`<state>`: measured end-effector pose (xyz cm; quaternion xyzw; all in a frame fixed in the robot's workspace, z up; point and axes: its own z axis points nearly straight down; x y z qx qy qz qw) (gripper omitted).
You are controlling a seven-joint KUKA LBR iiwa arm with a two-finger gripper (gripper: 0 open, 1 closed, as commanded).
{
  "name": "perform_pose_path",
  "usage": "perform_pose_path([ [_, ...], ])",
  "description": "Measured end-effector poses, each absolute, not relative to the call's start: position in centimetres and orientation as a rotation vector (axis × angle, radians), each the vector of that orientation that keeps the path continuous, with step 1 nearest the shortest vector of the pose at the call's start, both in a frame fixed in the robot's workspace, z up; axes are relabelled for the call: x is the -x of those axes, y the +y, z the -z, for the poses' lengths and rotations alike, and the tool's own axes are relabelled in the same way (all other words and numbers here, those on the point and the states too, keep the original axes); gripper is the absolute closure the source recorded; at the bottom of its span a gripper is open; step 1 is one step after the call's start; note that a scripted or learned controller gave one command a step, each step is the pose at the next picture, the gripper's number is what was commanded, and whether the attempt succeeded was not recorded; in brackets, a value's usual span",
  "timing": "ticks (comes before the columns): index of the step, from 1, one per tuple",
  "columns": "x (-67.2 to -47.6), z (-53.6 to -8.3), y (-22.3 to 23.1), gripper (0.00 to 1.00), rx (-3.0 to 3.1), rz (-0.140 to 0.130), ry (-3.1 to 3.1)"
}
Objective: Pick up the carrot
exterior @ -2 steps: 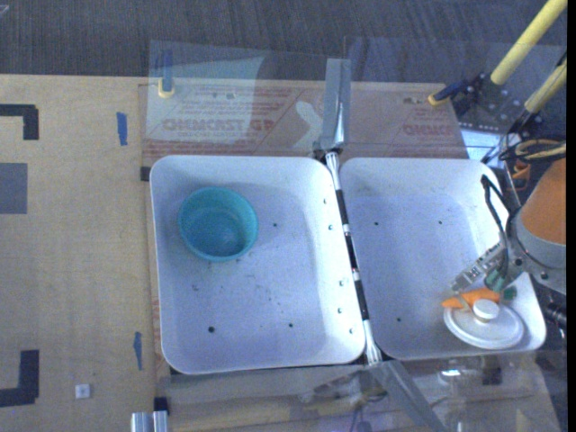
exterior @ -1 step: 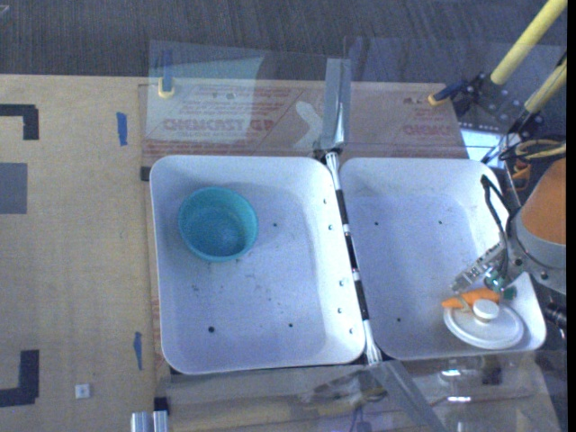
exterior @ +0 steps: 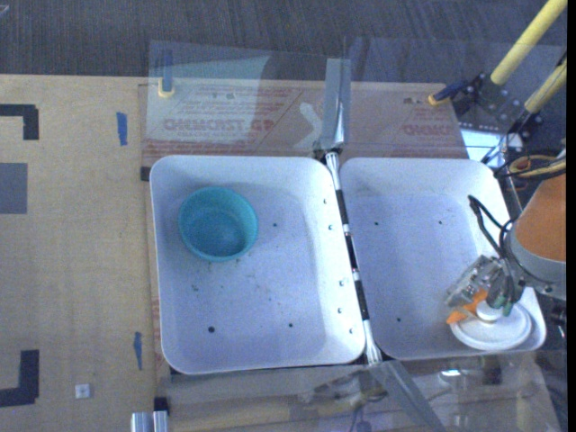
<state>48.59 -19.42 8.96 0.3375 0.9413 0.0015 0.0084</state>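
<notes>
Now, the pincer (exterior: 475, 288) sits low in the near right corner of the right bin (exterior: 405, 241), at the end of the grey arm with its orange band (exterior: 545, 225), which enters from the right edge of the view. Whether the pincer is open or closed cannot be told; its metal parts blur together at this angle. The carrot (exterior: 462, 312), a small orange piece, lies directly at the pincer's near left side, touching or almost touching it; whether it is actually gripped cannot be read. Just beside the carrot, to the right, a white plate (exterior: 493, 331) rests in the bin's near right corner, with a small white round item on it under the wrist. A black cable (exterior: 483, 220) loops from the wrist over the bin's right part.

Left bin (exterior: 243, 331): shares a central divider with the right bin. A teal bowl (exterior: 218, 224) stands upright in its far left part, well apart from the pincer and carrot. A few dark specks dot the floors of both bins.

Tabletop (exterior: 72, 241): tan surface to the left of the bins, marked with black corner shapes and short blue tape strips (exterior: 121, 129). Far of the bins, a clear sheet with red lettering lies flat. Yellow rods (exterior: 531, 32) slant at the far right.
</notes>
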Motion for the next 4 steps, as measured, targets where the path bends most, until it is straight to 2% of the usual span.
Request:
perform_pose_path([
  [1, -48.8, -10.1, -19.4, 1.0, -1.057, -0.01, 2.933],
  [2, -50.9, -19.2, -16.2, 1.0, -1.212, -0.001, 2.894],
  [3, -50.9, -19.2, -16.2, 0.0, -1.213, -0.001, 2.894],
  [4, -48.3, -8.8, -19.2, 0.0, -1.17, -0.006, 2.904],
])
